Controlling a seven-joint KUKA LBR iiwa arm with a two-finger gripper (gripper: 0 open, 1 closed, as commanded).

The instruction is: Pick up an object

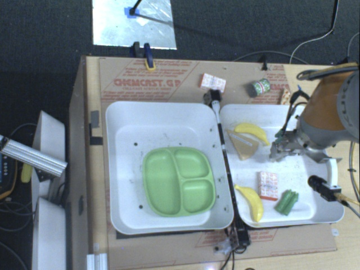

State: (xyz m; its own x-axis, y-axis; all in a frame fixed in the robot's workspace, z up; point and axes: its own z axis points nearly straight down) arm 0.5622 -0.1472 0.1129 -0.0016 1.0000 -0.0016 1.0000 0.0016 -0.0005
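1. Gripper (279, 151) hangs low inside the right bin (323, 212), near its middle, with the grey arm (329, 114) reaching in from the right; from where I stand I cannot tell how the claw is set, and nothing shows in its grasp

2. Candidates lie all round it: a banana (253, 131) toward the bin's back left, resting against a tan wedge (244, 147); a small red-and-white packet (268, 185) just in front of the gripper; a green block (286, 202) beside that packet; a 2nd banana (252, 202) along the front left

3. Nearest picks, I would judge, are the packet and the tan wedge, so a short shift should do

4. Packet lies flat, so the claw would need to straddle its narrow side and come right down to the floor

5. Left bin (124, 151) holds a green divided plate (179, 180), well apart from the work

6. Lift straight up, clear of the divider between the 2 bins
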